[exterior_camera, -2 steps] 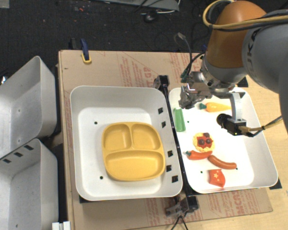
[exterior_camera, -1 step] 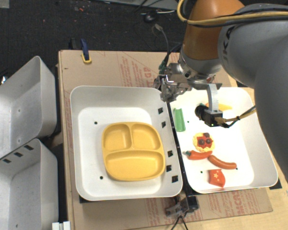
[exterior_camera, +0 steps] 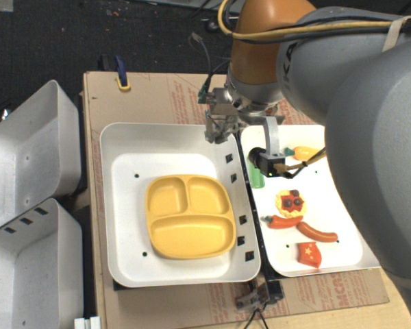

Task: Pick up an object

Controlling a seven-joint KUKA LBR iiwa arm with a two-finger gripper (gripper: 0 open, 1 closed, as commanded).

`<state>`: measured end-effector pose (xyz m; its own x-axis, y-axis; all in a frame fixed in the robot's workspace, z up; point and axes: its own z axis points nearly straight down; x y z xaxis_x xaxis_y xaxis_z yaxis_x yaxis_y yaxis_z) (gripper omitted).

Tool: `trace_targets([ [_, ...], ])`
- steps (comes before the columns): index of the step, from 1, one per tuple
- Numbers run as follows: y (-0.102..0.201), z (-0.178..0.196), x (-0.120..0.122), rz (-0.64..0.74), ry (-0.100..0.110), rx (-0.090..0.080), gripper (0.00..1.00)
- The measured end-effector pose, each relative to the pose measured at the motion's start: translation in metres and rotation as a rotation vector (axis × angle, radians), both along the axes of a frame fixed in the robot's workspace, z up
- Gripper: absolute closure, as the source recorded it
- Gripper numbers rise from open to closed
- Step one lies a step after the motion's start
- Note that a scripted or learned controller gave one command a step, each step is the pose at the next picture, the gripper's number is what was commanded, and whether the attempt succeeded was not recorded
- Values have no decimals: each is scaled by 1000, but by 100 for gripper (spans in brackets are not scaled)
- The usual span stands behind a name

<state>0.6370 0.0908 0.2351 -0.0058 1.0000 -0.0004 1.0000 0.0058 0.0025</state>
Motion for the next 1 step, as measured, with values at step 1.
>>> trace_targets([
  [1, -2, 1, -1, -3, 1, 0, 0],
])
